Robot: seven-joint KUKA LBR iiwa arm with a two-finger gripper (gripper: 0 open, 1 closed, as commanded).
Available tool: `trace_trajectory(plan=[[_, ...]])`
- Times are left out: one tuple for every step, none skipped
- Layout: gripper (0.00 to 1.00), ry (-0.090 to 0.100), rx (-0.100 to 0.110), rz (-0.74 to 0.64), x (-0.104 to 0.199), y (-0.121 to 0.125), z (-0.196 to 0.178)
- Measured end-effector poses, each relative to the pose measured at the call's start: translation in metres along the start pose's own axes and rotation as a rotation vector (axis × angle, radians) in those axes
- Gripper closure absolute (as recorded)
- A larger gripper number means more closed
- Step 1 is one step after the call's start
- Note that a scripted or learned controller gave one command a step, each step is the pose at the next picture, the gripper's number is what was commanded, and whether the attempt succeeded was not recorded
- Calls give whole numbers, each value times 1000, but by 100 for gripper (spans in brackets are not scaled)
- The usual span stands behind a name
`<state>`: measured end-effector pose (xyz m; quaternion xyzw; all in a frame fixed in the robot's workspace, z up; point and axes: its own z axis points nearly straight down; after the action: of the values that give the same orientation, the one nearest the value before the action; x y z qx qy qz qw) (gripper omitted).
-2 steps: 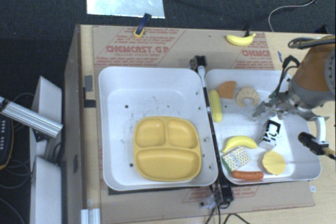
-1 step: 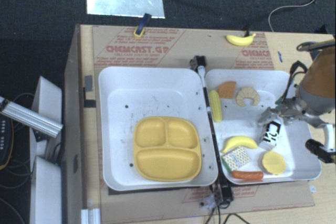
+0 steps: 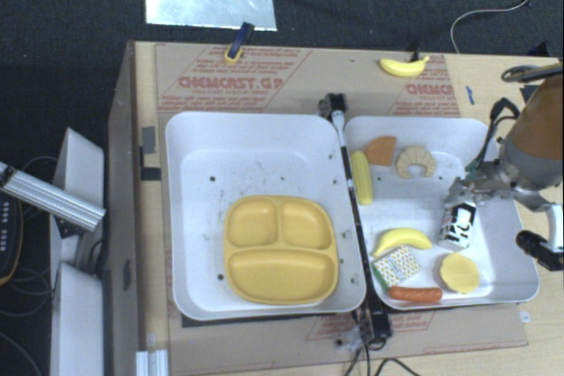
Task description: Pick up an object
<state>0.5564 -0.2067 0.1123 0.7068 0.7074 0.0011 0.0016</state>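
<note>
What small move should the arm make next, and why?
Probably lower the gripper straight down: it hangs right above the black-and-white carton in the right bin, with the yellow disc and banana lying apart from it.

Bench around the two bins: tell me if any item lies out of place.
One does: a yellow toy banana lies on the bench's cardboard top, outside and behind the right white bin, where the other toy foods sit.

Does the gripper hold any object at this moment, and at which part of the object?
It cannot be told. The gripper is low in the right bin, right above a small black-and-white object, but a hold on it is not clearly visible.
</note>
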Motion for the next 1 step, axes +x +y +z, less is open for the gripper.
trace_trajectory(plan=[[100, 1, 2, -2, 59, 3, -20]])
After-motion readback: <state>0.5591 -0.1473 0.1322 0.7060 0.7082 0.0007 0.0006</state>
